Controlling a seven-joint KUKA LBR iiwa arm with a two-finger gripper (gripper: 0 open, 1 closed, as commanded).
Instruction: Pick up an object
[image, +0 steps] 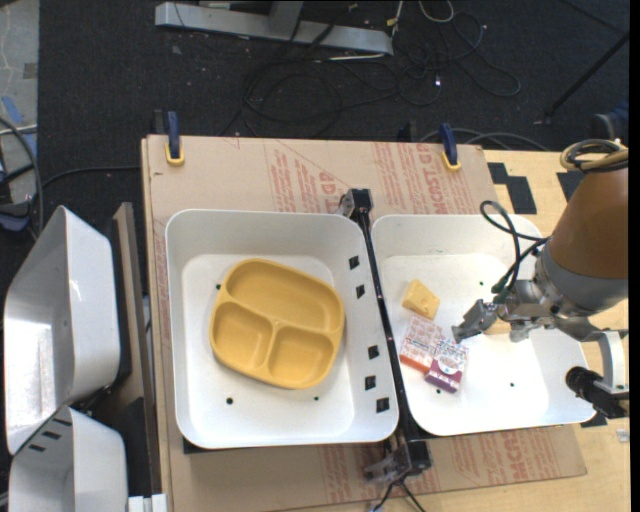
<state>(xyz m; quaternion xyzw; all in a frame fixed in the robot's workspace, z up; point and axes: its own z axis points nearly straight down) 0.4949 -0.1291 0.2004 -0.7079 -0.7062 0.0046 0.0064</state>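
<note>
Purple-red packets | right bin | just left-below gripper

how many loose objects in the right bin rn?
3: a yellow wedge upper left, a red-white packet below it, a purple packet touching that one. The hand and arm may hide more.

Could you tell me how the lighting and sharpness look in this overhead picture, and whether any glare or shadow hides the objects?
In the camera view, light is even and soft; the yellow tray and cheese wedge read clearly, with faint shadows. The white bins are bright but not blown out. The gripper looks slightly blurred and dark, so its jaws are hard to make out. The floor beyond the bench is dim.
</note>
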